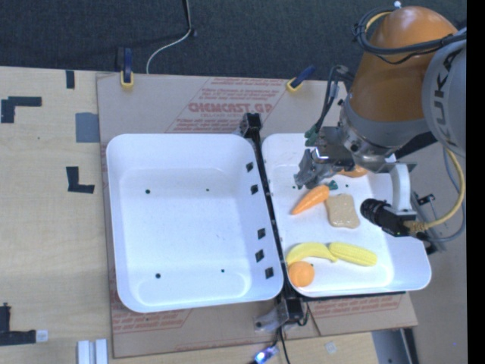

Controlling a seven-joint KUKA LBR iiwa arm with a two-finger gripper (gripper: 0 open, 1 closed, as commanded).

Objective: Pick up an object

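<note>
Carrot lies in the right bin, just below my fingers; whether they're open I cannot tell. I'd descend centred across its thick middle, clear of the biscuit beside it.

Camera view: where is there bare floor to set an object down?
The left white bin has bare floor wall to wall. In the right white bin, the orange carrot, tan bread slice, yellow banana, yellow corn cob and orange ball crowd the floor; the gripper hangs over the far end.
</note>
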